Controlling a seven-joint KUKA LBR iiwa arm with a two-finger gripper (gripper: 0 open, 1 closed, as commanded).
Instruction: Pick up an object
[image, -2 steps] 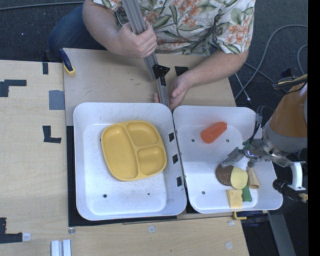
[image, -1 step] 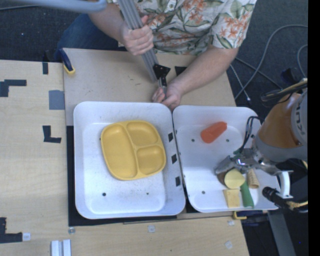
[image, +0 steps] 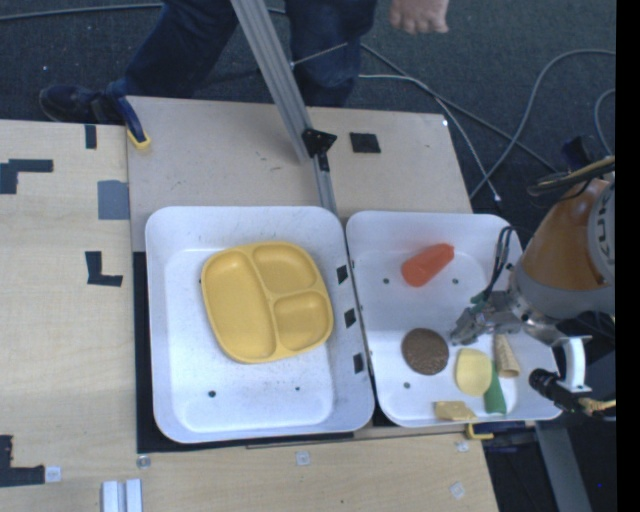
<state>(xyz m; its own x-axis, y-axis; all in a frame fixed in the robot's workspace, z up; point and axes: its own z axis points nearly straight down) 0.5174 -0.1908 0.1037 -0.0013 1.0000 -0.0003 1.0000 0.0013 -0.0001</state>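
Observation:
My gripper (image: 470, 327) hangs low over the right bin (image: 385, 235), reaching in from the right. It is just right of and above a brown round disc (image: 426, 351) and just above a pale yellow rounded piece (image: 473, 370). A tan cone-like piece (image: 505, 355) lies beside the gripper's right side. An orange carrot-like piece (image: 427, 264) lies further back in the bin, apart from the gripper. A green piece (image: 496, 396) and a small yellow chunk (image: 453, 409) sit near the bin's front edge. Nothing is seen held.
The left bin (image: 170, 300) holds a yellow divided plate (image: 267, 299). A metal pole (image: 285, 80) slants down to the bins' back edge. A person stands at the top, and cables lie on the floor at the upper right.

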